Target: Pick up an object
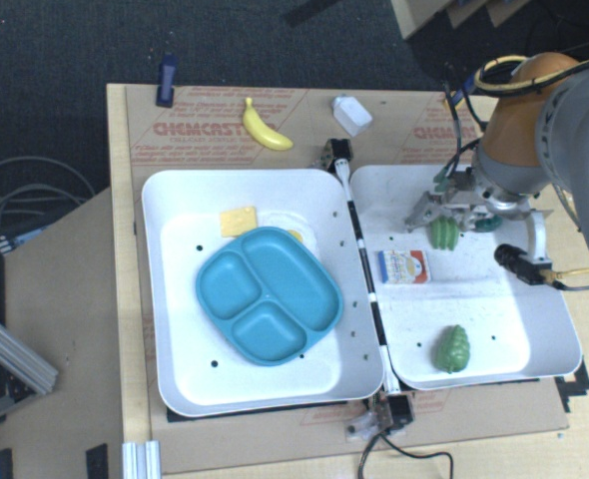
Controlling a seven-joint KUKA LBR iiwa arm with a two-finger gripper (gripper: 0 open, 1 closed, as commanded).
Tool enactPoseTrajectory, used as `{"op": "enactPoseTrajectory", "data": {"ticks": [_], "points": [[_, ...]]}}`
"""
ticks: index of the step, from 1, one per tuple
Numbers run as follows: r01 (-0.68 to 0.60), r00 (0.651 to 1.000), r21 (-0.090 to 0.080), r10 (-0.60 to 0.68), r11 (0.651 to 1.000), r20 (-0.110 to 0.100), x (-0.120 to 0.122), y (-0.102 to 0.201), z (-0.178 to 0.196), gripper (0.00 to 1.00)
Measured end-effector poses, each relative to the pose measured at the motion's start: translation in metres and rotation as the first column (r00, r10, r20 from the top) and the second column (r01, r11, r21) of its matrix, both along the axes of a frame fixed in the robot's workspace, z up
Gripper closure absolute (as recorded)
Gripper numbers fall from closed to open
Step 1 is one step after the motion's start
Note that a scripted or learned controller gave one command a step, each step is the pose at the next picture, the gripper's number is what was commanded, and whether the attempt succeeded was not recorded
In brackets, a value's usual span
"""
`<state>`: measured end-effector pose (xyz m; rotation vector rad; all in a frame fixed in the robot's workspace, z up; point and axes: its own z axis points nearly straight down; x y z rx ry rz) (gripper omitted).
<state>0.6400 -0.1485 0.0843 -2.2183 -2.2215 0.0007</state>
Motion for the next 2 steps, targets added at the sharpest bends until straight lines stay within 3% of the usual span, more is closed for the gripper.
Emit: {"op": "enactPoseTrajectory", "data": {"ticks": [2], "points": [[0.000,1.000,0.000,0.000,1.000,0.000,-0.012,0.041,0.000,0.00]]}}
